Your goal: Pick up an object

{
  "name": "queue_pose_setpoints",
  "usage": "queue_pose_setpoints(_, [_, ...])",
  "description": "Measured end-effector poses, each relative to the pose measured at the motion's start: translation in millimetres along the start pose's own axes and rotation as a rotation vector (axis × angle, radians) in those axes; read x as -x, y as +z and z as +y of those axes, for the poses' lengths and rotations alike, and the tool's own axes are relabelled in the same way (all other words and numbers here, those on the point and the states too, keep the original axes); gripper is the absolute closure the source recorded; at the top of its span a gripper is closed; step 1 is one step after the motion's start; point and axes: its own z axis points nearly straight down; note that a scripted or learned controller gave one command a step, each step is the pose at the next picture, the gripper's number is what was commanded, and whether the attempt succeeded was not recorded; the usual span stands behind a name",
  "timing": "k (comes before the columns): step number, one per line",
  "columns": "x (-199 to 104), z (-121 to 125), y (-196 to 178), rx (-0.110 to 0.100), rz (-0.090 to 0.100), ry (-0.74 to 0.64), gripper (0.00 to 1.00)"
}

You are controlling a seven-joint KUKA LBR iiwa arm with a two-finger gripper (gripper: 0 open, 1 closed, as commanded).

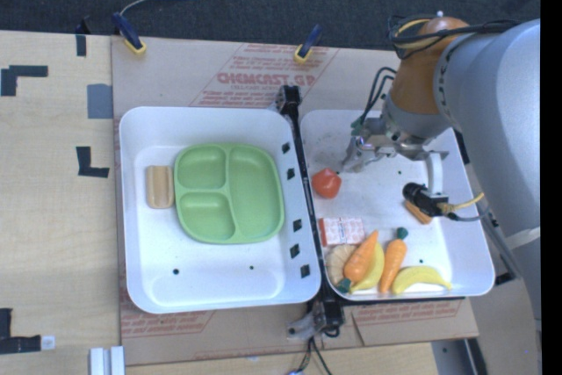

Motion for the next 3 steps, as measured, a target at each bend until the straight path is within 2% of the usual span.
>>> queue_pose_setpoints(1, [0.1, -0.3, 0.6, -0.001, -0.001, 0.000, 0.00])
queue_pose_setpoints(2, [75.5, -62.9, 7.5, -0.005, -0.001, 0.004, 0.00])
queue_pose_setpoints(3, [91.7, -105.3, 9.3, 0.001, -0.001, 0.003, 0.00])
